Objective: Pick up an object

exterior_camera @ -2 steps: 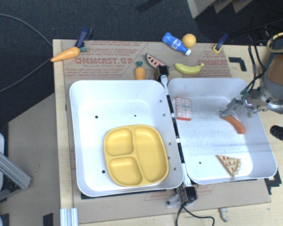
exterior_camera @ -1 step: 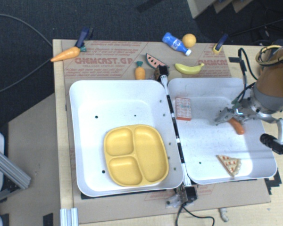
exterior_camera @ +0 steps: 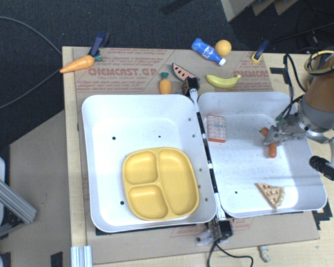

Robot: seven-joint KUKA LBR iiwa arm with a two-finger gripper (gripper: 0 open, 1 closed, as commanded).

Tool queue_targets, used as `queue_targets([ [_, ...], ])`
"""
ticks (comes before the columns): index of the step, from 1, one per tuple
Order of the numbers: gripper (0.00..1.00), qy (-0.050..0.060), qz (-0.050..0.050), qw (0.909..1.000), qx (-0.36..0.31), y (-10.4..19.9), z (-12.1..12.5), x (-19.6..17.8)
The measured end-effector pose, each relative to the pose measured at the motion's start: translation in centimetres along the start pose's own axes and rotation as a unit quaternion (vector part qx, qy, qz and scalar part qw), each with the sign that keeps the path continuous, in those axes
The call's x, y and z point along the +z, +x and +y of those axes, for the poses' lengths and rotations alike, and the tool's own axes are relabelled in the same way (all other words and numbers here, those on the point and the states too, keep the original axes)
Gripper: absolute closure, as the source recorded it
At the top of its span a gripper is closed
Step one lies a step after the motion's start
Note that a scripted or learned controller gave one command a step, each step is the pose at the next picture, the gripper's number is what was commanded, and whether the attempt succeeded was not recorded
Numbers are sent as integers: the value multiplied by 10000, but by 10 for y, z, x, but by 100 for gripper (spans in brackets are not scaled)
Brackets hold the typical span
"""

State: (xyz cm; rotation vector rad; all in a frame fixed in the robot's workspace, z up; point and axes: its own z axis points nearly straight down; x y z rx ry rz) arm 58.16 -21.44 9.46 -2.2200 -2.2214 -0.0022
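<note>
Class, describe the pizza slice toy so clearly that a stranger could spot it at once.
Start at the right-hand shallow white bin. Look to its near edge, toward the right corner: there lies the small triangular pizza slice toy, tan with red spots. Its flat wedge shape sets it apart from the small orange-red sausage-like piece and the pale rectangular card with red print farther back.

Robot lab: bench (exterior_camera: 128,65), toy food

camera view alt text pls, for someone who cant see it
A grey robot arm reaches in from the right, its gripper low over a small orange-red item in the right white bin, which also holds a pizza slice toy and a small card. The left bin holds a yellow divided plate.
</note>
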Motion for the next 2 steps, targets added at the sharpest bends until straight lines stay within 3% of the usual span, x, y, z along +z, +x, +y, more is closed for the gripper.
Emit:
queue_targets([
  [1,100,-12,-12,10000,-3,77,30,-14],
  [2,100,-5,-6,10000,-4,138,-4,-90],
])
